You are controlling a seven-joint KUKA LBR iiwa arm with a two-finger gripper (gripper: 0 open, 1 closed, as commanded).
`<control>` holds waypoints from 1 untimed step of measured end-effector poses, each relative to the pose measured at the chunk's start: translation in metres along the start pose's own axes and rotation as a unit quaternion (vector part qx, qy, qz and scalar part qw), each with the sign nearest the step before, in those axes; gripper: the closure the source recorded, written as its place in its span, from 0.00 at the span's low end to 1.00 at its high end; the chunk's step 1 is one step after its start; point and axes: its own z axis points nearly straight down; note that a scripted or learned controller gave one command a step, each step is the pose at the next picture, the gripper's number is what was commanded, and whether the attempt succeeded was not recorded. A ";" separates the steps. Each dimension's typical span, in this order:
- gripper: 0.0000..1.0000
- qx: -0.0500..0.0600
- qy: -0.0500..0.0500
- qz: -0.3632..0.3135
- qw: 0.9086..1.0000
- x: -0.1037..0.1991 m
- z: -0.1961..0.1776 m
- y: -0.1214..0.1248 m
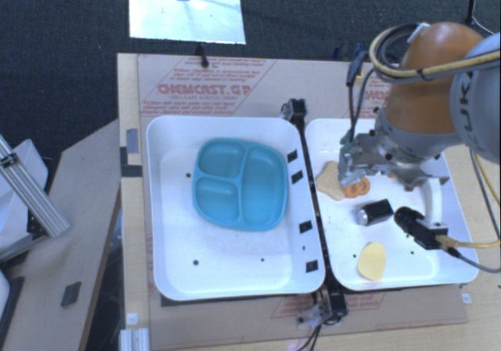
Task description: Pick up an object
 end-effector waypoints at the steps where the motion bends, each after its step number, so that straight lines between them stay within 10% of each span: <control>1: 1.00 0.001 0.000 -0.001 1.000 0.056 0.011 0.003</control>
